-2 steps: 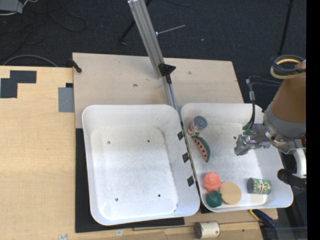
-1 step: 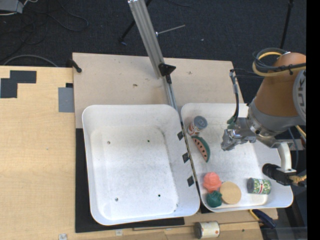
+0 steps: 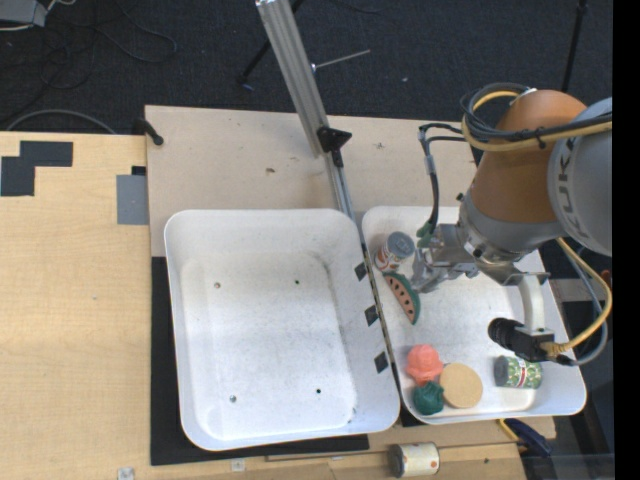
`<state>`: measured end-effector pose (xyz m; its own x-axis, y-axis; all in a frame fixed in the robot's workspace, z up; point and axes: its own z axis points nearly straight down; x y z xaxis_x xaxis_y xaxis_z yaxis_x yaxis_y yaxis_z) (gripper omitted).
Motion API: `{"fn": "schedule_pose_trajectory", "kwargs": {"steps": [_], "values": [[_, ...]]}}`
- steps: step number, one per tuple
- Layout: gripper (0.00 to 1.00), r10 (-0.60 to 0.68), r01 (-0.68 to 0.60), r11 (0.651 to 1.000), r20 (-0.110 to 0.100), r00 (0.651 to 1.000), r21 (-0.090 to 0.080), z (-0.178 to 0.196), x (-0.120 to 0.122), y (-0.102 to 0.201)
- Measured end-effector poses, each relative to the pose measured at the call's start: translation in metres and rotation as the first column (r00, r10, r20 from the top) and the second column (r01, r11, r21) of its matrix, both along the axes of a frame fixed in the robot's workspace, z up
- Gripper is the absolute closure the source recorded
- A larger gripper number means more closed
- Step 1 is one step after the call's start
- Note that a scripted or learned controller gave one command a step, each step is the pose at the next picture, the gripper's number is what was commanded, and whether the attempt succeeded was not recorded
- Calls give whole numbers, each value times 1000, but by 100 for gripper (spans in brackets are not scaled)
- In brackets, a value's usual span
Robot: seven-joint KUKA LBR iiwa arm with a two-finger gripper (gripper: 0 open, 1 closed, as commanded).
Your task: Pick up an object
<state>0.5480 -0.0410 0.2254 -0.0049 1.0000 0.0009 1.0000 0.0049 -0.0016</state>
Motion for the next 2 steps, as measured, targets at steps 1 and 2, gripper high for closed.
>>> {"fn": "schedule_pose_trajectory", "kwargs": {"steps": [1,2], "values": [[100,-1,1,1000,-1,1000,1,-1,2,44],[100,-1,1,1000,-1,1000,1,10,11,95]]}}
